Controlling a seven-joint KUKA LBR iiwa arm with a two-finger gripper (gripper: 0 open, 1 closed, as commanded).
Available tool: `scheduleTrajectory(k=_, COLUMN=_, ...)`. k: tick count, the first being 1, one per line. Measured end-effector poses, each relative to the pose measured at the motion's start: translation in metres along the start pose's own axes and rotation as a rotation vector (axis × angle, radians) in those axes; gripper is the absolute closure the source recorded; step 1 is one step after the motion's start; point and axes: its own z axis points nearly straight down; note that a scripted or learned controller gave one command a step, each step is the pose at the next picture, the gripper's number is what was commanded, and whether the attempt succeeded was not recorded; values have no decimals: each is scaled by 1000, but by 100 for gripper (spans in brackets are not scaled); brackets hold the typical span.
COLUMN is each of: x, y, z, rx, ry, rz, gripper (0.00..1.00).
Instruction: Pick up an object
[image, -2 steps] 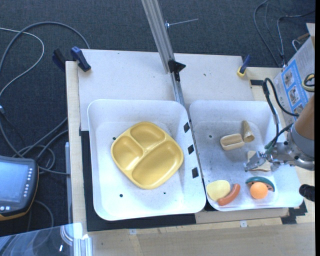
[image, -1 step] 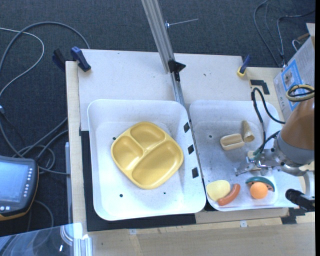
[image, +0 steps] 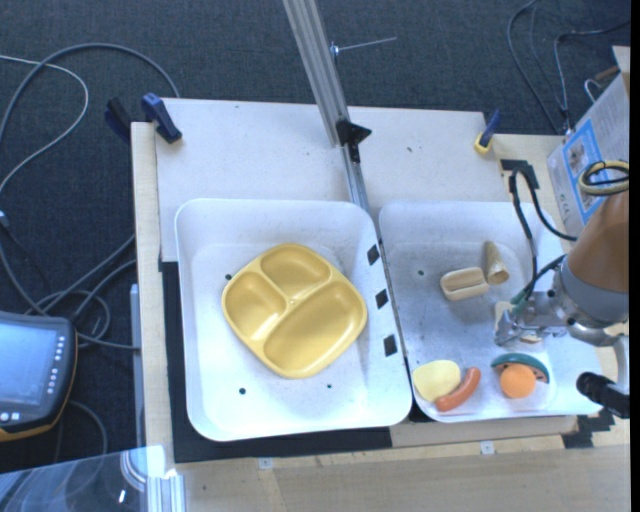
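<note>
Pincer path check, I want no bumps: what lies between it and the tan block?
In the camera view, bare bin floor separates the pincer from the tan block, which lies up-left of it.

No legible text. Printed sheet (image: 588, 160) at the bench's far right edge carries blue-and-white blocks, lettering too small to read. Tablet screen (image: 28, 362) left of the bench: display blurred, nothing readable.
</note>
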Motion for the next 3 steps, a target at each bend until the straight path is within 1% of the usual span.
scheduleTrajectory(k=1, x=-5, y=6, z=-63, rx=-7, ry=-4, rz=-1, gripper=100)
scheduleTrajectory(k=2, x=-5, y=7, z=-83, rx=-3, ry=-3, rz=-1, gripper=100)
scheduleTrajectory(k=3, x=55, y=12, z=-80, rx=2, ry=2, rz=-6, gripper=100)
